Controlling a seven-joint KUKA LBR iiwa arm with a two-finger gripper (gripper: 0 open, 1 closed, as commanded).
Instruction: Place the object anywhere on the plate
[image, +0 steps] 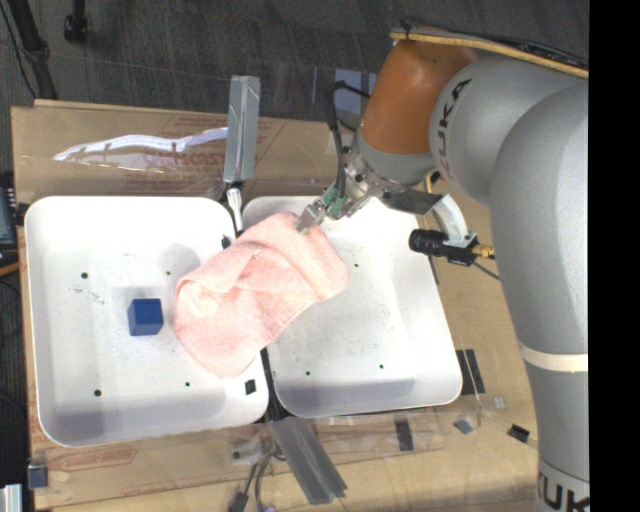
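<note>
While the pincer (312, 218) sits at the pink towel's (258, 292) upper-right corner, grip state untellable, towel drapes across the divide between both bins, long axis running down-left toward the blue cube (146, 316).

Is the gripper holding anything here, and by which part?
Apparently the pink towel, pinched at its far upper corner by the gripper; the rest drapes across both bins.
</note>
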